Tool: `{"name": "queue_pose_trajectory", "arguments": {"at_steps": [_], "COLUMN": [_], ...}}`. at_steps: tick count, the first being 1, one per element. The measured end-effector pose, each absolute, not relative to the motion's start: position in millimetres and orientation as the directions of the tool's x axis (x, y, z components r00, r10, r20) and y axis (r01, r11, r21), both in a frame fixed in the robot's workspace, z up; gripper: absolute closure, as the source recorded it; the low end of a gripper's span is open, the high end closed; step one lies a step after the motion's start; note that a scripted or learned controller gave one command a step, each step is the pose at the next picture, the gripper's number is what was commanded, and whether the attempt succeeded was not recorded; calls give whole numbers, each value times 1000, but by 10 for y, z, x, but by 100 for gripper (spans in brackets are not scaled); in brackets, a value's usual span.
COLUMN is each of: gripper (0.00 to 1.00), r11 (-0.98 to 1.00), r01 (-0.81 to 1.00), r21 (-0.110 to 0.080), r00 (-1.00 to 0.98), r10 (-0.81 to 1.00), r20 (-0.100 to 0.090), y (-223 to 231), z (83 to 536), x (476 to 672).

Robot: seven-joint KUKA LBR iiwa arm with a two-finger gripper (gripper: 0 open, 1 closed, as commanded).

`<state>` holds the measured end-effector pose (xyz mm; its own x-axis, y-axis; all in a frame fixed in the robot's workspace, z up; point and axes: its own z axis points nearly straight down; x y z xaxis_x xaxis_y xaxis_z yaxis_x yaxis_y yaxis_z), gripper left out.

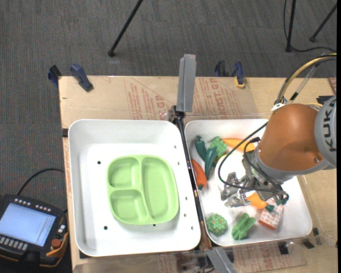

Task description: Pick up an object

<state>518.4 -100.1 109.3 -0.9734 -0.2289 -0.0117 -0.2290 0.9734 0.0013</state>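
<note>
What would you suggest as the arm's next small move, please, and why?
Probably lower the claw a little onto the orange piece beside it in the right bin. The claw hangs low among the toys there, yet nothing is seen held, and the green tray lies in the other bin.

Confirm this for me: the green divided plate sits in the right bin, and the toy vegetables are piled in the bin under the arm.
Not quite. The camera view shows the green divided plate in the left bin, not the right one. The rest stands: the toy vegetables lie in the right bin, where the gripper reaches in.
</note>
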Motion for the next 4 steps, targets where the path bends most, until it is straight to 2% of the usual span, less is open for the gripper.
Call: {"name": "queue_pose_trajectory", "arguments": {"at_steps": [1,2,3,4], "gripper": [0,0,100,0], "r11": [973,970,968,968], "r01": [-230,-243,-251,-252], "r21": [2,-1,0,0], "r00": [-973,-970,-968,-968], "r10": [-230,-243,-251,-252], "r20": [-11,-8,-9,-7], "y": [-995,-1457,-1431,-1427], "z": [1086,927,1005,998], "x": [5182,4986,4994,4991]}}
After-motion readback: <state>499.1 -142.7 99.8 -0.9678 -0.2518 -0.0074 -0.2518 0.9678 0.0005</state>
